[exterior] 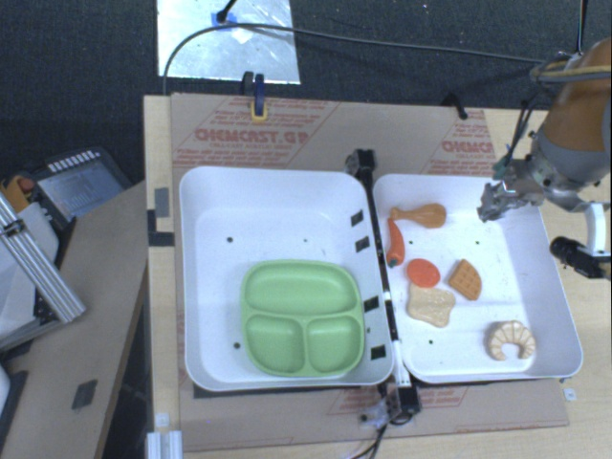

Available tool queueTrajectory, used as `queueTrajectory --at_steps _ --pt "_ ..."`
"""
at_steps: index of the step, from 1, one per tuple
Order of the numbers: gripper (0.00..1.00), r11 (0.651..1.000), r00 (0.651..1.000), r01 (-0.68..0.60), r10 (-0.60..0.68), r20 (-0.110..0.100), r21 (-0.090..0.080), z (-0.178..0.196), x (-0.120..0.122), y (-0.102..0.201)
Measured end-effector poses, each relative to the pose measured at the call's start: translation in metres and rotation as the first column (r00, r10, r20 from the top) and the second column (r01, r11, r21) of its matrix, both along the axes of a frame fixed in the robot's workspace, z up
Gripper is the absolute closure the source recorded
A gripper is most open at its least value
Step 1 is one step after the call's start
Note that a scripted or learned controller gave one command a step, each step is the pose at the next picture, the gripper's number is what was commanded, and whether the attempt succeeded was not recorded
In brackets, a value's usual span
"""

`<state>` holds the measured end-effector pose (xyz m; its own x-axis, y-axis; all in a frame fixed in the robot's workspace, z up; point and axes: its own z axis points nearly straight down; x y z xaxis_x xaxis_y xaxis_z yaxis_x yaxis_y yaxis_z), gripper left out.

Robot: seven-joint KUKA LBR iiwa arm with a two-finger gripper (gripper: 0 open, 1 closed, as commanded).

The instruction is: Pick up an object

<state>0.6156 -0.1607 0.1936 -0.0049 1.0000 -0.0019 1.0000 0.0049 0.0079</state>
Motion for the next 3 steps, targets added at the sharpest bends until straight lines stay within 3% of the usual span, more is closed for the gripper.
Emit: queueTrajectory --at_steps 1,3 --pt "1.00 1.000 1.000 0.000 0.000 0.001 0.000 0.065 -0.002 -0.002" --pt "1.00 1.000 1.000 -0.005 0.005 -0.005 0.003 0.075 0.009 0.109"
